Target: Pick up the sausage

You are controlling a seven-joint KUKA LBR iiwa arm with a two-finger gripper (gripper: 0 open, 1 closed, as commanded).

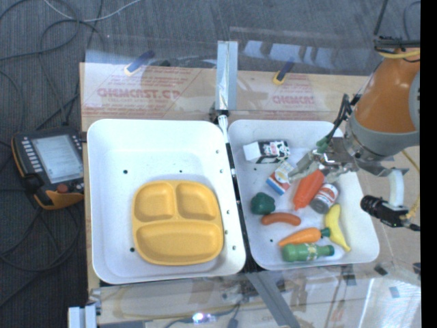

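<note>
Red sausage (280, 219) lies loose in the right bin (365, 248).
It sits between a green pepper (262, 203) and a carrot (300, 236); the fingers (300, 169) hover spread, grasping nothing, above a larger carrot (308, 188).

- Glossy, smooth plastic sausage (280, 219) lies in a matt white plastic bin (365, 248).
- Yellow divided tray (179, 222) looks smooth, faintly shiny plastic.
- Floor: rough grey carpet (41, 67).
- Arm's orange band (389, 94) gleams.
</note>
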